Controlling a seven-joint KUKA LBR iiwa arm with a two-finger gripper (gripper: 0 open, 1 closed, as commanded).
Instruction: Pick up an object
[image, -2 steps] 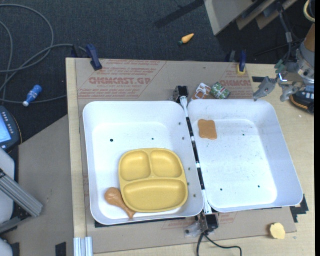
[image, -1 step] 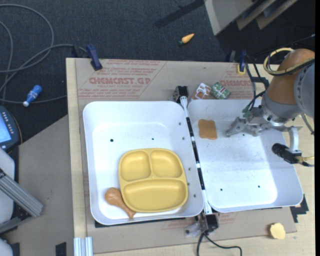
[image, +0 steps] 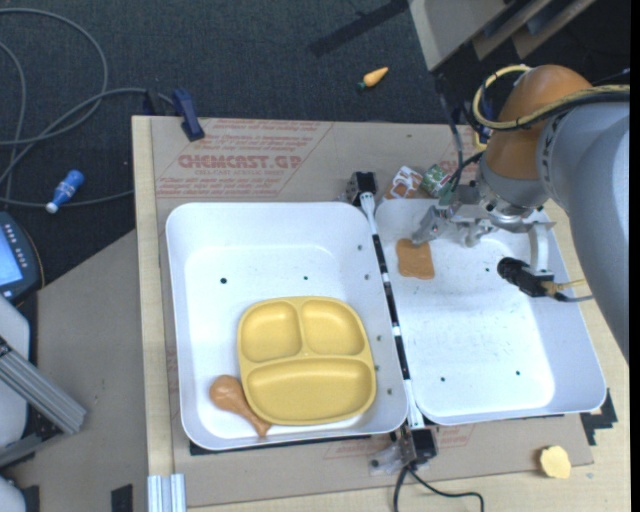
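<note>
Far left of the end effector (image: 447, 222), a yellow tray (image: 305, 360) fills the left bin (image: 190, 260). Just below-left of it lies the tan toast piece (image: 416, 260), apart from it; its spread I cannot tell. Descending off-centre could nudge the flat piece away.

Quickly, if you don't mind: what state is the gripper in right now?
Gripper: cannot be told; it hangs low over the right bin, just above the toast slice.
</note>
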